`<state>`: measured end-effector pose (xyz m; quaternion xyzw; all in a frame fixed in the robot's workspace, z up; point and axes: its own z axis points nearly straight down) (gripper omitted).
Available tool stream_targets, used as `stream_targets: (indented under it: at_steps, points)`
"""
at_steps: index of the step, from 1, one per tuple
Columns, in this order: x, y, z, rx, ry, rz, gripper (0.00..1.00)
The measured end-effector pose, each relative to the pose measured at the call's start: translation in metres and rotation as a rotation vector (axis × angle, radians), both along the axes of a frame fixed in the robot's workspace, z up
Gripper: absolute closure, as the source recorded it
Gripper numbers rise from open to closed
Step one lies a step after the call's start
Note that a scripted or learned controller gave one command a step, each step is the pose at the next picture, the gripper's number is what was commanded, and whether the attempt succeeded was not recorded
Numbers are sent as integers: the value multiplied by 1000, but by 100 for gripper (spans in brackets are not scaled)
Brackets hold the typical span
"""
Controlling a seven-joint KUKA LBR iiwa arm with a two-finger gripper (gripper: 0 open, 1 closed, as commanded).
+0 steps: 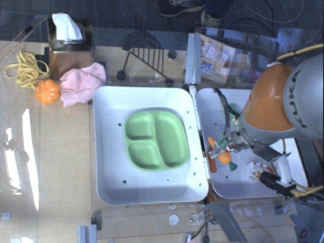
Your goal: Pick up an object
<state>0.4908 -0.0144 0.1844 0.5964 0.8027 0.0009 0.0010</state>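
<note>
The grey two-finger gripper (221, 150) hung low over the right shallow white bin (223, 186), near its left wall, just above a small orange object (225, 158) lying there (whether its pincer was spread or pressed together, I cannot tell). A green three-compartment plastic tray (156, 139) sat in the left white bin (111, 186).

Light wooden bench (50, 151) carried two shallow white bins side by side: left bin (109, 135), right bin (212, 110). On bench left of bins: pink cloth (81, 83), orange pumpkin-like toy (47, 91) touching cloth, tangled yellow cord (24, 69) beside toy. Brown tissue box (68, 47) stood behind cloth. Black wire rack (144, 59) stood behind left bin.
</note>
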Motion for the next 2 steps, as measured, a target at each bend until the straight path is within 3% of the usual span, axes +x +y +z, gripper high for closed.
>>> stream_targets:
  at_steps: [1,2]
  points:
    - [0,-84,-97,-2,-6,213,100]
    - [12,-47,49,-1,-3,47,100]
